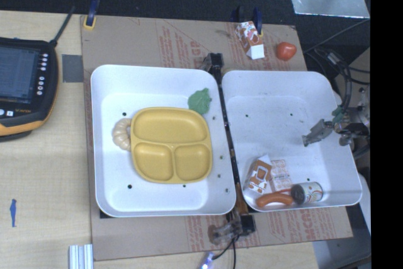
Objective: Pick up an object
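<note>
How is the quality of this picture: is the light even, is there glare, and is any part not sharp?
Camera view: light is soft and even, shadows faint; the white bins look bright, washing out their surface; the gripper at the right bin's edge is small and blurred; print on the packet is too soft to read; the yellow tray is fairly sharp.

Even overhead light, soft shadows, slightly blurry, mild glare on bins (101,135).

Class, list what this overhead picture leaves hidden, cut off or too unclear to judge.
- Claw: small and blurred near the right bin's edge; open or shut is unclear.
- Beige item: partly hidden under the yellow tray.
- Packet: print too small to read.
- Tablet: cut off by the left edge.
</note>
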`<state>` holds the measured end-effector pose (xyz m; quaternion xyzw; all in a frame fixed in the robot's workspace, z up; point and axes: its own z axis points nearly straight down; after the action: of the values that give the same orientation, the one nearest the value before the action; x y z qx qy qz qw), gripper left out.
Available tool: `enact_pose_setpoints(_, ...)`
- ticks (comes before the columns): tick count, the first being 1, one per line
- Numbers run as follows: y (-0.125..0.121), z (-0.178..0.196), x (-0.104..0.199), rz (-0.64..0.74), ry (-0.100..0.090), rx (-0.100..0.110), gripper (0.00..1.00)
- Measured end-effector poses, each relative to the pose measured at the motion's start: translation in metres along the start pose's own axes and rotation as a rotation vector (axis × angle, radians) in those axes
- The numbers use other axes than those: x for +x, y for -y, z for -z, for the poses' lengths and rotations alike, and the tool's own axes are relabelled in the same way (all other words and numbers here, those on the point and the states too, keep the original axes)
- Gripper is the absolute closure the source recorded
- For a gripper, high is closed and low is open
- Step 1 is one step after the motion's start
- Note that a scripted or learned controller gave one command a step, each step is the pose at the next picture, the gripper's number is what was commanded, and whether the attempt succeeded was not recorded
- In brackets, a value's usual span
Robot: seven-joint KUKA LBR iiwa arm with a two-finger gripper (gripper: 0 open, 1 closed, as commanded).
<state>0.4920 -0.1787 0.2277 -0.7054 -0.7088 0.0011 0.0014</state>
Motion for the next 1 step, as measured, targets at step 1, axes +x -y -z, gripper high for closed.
enact_pose_setpoints(1,-0.0582,-0.1158,0.0611,0.003,0.000,0.003,0.00)
